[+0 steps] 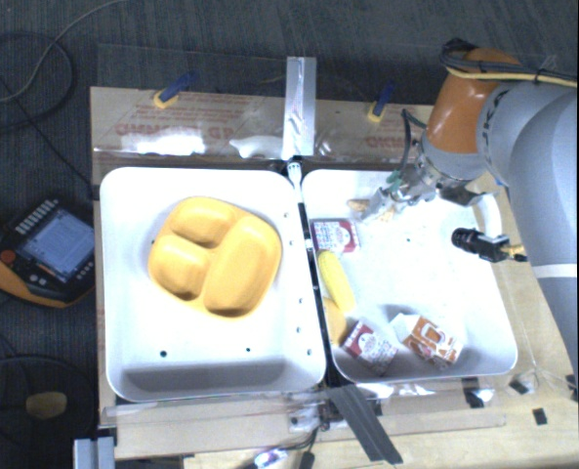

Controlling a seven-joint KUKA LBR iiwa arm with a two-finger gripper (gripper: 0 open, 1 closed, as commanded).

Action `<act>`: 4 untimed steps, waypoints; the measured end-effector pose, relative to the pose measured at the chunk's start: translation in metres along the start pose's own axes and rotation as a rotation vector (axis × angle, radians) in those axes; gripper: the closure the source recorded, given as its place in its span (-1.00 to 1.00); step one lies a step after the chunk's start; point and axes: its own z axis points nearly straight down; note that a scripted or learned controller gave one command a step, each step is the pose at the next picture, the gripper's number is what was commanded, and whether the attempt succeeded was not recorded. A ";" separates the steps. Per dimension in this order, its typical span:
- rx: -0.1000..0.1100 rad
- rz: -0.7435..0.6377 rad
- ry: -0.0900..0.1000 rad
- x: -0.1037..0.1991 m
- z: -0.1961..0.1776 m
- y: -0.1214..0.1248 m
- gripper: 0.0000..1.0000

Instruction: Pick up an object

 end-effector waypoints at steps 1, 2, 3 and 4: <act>0.001 0.093 0.008 0.070 -0.127 -0.034 1.00; 0.004 0.177 0.010 0.133 -0.114 -0.041 1.00; 0.004 0.203 0.011 0.157 -0.129 -0.077 1.00; 0.004 0.219 0.009 0.105 -0.131 -0.030 1.00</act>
